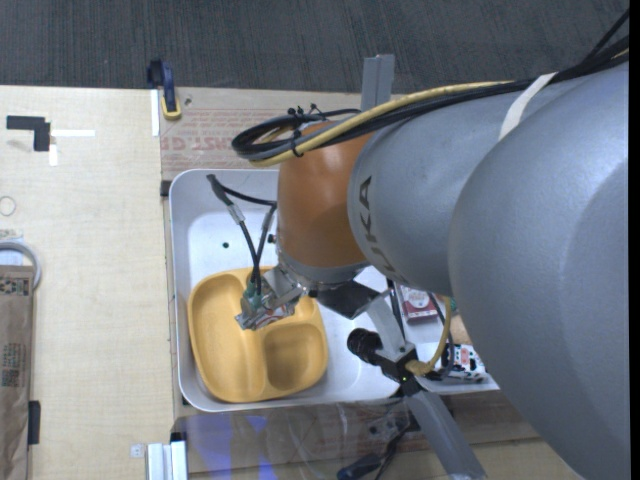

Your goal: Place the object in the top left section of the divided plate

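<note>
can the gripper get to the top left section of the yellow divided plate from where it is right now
Probably yes. The gripper hangs right over the yellow divided plate, near the ridge between its sections, and nothing shows between it and the plate's upper left section. A short sideways shift looks enough, though the arm hides what lies beyond.

Scene evenly, brightly lit from above. Soft shadow cast under arm onto bin. Mild glare seen on arm casing. Near arm slightly blurred; bench rendered sharp.
</note>
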`<state>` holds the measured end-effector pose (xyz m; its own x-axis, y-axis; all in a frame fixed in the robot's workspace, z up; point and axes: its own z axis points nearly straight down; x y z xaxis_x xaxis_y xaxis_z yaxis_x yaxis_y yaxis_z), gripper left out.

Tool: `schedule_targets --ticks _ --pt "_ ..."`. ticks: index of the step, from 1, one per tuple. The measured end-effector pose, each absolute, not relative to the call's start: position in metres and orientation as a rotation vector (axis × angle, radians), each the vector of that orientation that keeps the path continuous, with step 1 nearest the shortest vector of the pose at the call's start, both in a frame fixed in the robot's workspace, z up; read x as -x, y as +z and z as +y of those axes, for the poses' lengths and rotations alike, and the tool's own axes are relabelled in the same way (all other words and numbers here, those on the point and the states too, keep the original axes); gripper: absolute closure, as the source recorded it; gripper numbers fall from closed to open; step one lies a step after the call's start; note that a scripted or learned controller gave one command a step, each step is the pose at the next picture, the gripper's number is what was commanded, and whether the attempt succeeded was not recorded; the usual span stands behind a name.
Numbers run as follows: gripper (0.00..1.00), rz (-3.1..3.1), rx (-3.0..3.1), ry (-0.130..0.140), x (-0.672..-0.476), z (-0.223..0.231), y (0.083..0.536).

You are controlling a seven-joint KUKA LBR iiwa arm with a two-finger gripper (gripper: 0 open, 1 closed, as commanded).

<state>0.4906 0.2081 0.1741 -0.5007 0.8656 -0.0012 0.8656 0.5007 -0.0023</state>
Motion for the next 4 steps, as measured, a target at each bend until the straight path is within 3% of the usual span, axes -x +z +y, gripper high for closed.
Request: schedule_targets --ticks 1,2,3,4 --pt "1.00 -2.785 1.455 0.003 -0.478 0.221 0.204" --pt "1.00 -2.684 1.627 0.010 -0.477 0.215 0.140" --pt "1.00 -2.824 1.379 0.003 -0.481 0.212 0.248" --pt "1.00 -2.717 1.573 0.009 -0.477 0.219 0.212"
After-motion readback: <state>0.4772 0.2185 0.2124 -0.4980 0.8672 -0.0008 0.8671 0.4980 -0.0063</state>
